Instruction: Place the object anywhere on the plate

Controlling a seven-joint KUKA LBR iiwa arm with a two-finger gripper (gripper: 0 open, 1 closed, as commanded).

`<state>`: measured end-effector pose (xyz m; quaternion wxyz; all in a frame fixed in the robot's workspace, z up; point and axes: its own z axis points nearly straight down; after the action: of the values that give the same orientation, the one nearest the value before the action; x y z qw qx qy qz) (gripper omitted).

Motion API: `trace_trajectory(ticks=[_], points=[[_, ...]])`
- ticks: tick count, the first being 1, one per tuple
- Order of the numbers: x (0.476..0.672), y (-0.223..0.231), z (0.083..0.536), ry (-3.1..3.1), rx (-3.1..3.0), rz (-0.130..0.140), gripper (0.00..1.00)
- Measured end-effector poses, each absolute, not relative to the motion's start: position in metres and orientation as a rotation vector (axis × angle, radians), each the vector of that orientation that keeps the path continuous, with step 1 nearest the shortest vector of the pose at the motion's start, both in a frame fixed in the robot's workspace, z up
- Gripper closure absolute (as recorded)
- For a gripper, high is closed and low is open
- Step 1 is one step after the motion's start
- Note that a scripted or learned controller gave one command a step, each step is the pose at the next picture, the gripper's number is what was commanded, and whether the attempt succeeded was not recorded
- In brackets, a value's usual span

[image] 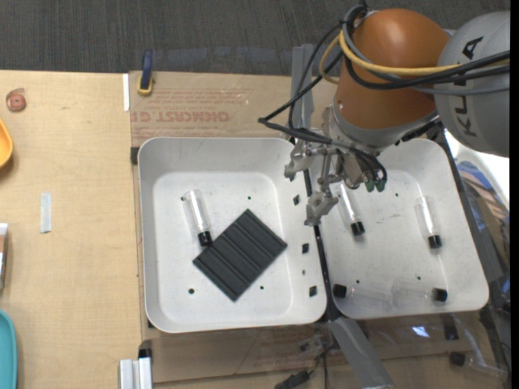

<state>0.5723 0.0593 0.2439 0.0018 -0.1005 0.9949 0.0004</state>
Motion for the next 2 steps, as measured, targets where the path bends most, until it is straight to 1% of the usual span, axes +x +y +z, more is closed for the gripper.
trace_trajectory(ticks=[1, 2], points=[[0.638, 0.089, 0.262, 3.128, 0.252, 0.001, 0.0], [0.655, 0.159, 0.203, 3.072, 0.655, 0.0, 0.0]])
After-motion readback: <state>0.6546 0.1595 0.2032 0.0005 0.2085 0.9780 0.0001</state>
